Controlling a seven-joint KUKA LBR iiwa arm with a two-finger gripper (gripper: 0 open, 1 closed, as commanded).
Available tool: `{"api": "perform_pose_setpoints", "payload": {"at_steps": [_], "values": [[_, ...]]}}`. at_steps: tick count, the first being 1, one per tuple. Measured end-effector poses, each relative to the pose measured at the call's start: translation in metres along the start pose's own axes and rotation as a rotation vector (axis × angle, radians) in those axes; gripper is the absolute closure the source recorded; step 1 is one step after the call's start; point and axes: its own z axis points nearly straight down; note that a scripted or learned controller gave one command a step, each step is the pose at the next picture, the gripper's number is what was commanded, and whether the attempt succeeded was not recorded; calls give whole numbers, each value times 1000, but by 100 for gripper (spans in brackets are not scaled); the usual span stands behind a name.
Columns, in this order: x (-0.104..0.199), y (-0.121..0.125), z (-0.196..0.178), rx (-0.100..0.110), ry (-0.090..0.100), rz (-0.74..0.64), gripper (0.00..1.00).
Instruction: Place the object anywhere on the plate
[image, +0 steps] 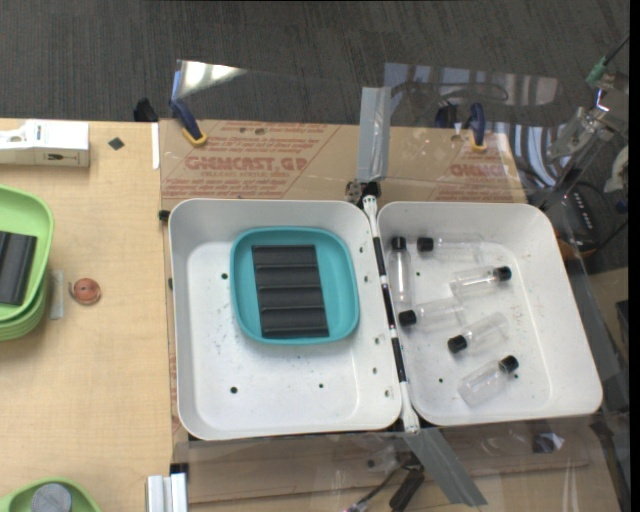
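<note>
Task unstarted: teal plate (295, 287) at frame centre-left bears seemingly just its dark ribbed insert, clear vials (478, 282) lie centre-right, gripper state unknowable.

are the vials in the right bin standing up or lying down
Lying down. The clear vials rest on their sides across the right bin floor, black caps pointing sideways.

2 shallow white bins sit side by side on the wooden counter (90, 400). The left white bin (200, 380) holds a teal rounded-square plate (243, 290) carrying a dark ribbed rectangular insert (291, 291). The right white bin (560, 300) holds several clear plastic vials with black caps (480, 281), all lying on their sides, scattered apart. A green tray (30, 230) shows at the left edge.
</note>
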Motion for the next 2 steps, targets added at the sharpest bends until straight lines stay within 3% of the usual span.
{"api": "perform_pose_setpoints", "payload": {"at_steps": [1, 2], "values": [[2, -2, 52, 1, 0, 69, 0], [-1, 0, -101, -1, 0, 126, 0]]}}
